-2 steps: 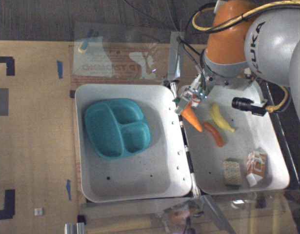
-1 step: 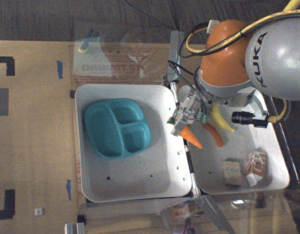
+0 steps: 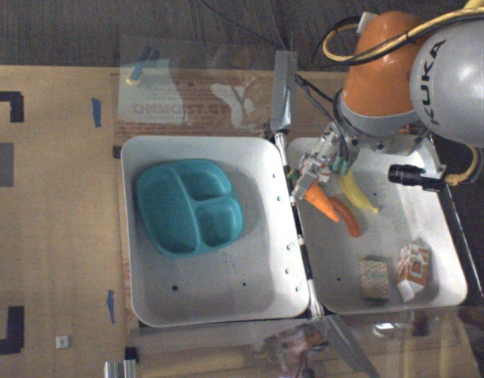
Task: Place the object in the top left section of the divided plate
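Note:
A teal divided plate (image 3: 142, 205) lies in the upper left part of the left bin (image 3: 226, 290), with one long section on its left and two smaller ones on its right. My gripper (image 3: 311, 178) hangs over the left edge of the right bin (image 3: 430, 235), near the rail between the bins. An orange carrot (image 3: 325, 202) lies slanted with its upper end right at the gripper's tip; whether it is held is unclear. Beside the carrot are a red pepper-like piece (image 3: 349, 218) and a yellow banana (image 3: 359, 194).
A small tan patterned box (image 3: 374, 279) and an orange-and-white carton (image 3: 413, 268) sit in the lower right of the right bin. The grey and orange arm (image 3: 399, 61) covers that bin's upper part. A metal rail (image 3: 298, 235) separates the bins.

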Controlling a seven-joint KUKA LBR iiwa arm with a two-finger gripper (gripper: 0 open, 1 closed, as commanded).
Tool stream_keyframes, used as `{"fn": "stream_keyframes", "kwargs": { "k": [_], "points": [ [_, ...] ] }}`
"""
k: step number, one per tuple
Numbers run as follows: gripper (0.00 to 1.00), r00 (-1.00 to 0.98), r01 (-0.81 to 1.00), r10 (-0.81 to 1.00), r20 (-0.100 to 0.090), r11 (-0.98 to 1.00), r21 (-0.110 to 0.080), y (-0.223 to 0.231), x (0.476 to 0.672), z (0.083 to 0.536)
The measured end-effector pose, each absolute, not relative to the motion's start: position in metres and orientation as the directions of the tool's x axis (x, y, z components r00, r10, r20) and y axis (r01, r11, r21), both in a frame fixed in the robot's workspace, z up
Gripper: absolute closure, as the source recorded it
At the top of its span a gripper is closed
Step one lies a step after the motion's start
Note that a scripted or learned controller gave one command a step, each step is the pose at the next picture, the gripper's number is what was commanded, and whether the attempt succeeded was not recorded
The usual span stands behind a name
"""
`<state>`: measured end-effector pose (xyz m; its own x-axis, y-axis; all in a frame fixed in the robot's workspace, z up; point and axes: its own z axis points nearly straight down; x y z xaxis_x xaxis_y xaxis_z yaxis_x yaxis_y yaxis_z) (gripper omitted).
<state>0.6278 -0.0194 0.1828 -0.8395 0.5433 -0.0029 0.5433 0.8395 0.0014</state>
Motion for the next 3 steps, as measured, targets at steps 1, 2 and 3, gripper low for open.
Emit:
{"fn": "stream_keyframes", "kwargs": {
  "k": [1, 2, 3],
  "points": [
    [1.0, -0.87, 0.493, 0.493, -0.003, 0.87, 0.002, 0.042, 0.654, 0.183],
    [1.0, -0.995, -0.096, -0.096, -0.007, 0.995, 0.003, 0.114, 0.659, 0.243],
    [0.0, -0.995, -0.095, -0.095, -0.007, 0.995, 0.003, 0.114, 0.659, 0.243]
  ]
}}
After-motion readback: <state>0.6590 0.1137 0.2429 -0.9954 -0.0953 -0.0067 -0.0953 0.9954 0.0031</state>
